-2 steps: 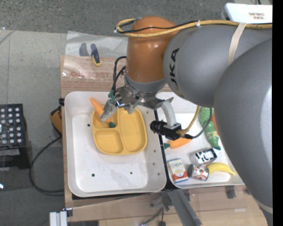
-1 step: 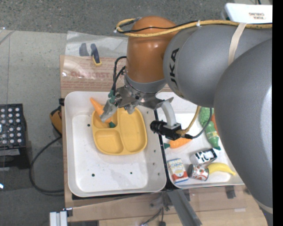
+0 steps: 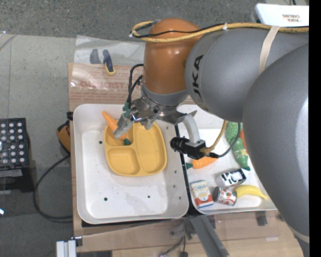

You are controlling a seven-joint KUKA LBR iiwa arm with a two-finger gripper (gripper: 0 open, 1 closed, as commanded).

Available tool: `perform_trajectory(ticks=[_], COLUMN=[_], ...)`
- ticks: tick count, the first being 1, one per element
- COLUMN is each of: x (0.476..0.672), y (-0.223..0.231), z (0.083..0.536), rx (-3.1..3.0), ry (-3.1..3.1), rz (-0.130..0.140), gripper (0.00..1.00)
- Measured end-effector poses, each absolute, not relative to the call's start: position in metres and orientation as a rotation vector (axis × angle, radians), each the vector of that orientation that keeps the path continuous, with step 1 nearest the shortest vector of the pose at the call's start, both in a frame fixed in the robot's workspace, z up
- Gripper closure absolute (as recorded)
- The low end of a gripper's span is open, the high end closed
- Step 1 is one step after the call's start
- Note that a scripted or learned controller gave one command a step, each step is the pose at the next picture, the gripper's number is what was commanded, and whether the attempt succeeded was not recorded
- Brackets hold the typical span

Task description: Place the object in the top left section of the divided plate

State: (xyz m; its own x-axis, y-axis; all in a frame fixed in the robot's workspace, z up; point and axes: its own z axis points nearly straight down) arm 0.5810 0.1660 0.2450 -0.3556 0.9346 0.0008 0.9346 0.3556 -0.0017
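Bench (image 3: 85,75): two white bins; left bin (image 3: 95,196) beside right bin (image 3: 261,203). Clear bag (image 3: 100,83) behind left bin.

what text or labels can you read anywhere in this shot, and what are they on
"KA", the visible end of a brand name, on the grey arm.
Red lettering on the clear bag behind the left bin: too blurred to read.
Dark print on the white object at the top right: too small to read.
Labels on the small carton, the can and the dark packet in the right bin: unreadable.
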Motion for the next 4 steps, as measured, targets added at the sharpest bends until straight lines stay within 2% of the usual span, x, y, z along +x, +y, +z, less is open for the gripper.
perform_trajectory(ticks=[4], x=[0.581], y=[0.166], z=[0.245], rx=[-1.782], ry=[-2.585], rz=[0.002], gripper=[0.0])
